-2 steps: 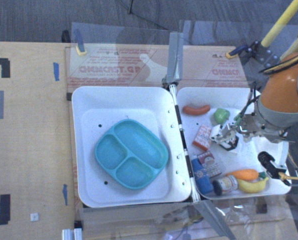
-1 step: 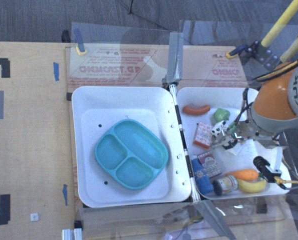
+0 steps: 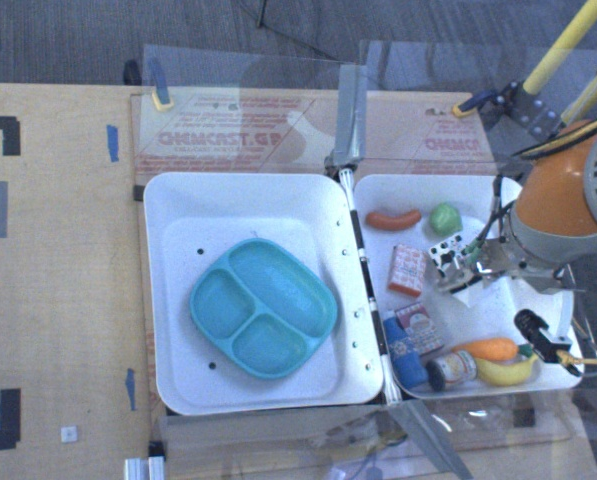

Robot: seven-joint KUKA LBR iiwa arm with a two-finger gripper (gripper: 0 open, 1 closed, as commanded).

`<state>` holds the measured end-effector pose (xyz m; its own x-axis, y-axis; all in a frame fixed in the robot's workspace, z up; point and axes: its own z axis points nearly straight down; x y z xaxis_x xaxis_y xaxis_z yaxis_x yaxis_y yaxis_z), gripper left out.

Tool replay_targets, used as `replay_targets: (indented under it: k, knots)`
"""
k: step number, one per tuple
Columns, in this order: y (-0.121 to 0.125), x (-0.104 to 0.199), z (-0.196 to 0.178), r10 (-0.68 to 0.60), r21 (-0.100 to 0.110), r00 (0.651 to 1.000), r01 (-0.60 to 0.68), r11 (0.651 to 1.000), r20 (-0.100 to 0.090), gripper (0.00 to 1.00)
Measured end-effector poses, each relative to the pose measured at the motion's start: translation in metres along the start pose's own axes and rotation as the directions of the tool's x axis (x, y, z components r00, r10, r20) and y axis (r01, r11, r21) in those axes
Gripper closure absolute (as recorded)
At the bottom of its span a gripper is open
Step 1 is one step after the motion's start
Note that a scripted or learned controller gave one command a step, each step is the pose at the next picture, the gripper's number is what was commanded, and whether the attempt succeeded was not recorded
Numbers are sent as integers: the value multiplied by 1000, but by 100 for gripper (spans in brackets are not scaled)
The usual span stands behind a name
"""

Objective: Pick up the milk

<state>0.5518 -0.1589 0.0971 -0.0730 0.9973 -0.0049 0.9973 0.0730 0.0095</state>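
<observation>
The milk is a small white carton with black cow spots, in the right bin towards its middle. My gripper reaches in from the right and sits right against the carton's right side, low over the bin floor. Part of the carton is hidden behind the gripper, and I cannot make out whether the carton lies between its fingers.
Around the milk lie a sausage, a green ball and a red box. Nearer the front are a blue carton, a can, a carrot and a banana. The left bin holds a blue divided plate.
</observation>
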Motion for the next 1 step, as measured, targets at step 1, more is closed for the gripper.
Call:
replay_targets:
  k: [1]
  knots:
    - [68,81,-86,113,11,994,-113,994,-3,100]
